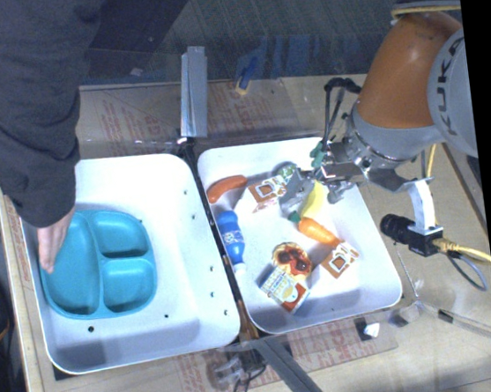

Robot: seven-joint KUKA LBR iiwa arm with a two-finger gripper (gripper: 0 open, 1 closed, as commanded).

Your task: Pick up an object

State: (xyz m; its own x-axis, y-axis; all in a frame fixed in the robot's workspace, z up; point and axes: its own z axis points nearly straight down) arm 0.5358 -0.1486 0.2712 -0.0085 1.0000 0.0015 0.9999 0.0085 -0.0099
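Claw (321, 175) low in the right bin (376, 285), at its upper right, reaching in from the right. Fingers' state: cannot tell.

Nearest, right under the claw: a grey wrapped item (295, 195) and a yellow banana-shaped piece (310, 200), touching or just beside the tips; contact unclear. Just left of the claw, a small brown-and-white packet (267, 191). Just below, an orange carrot (317, 229).

Farther left, an orange-red sausage (225, 187) near the bin's upper left corner. Below, a small carton (339, 259), a round brown-red item (292, 257), a yellow-green box (283, 287). A blue bottle (230, 237) along the left wall.

Far left, the other bin (185, 318) holds a blue divided tray (103, 261); a person's hand (52, 243) touches its edge.
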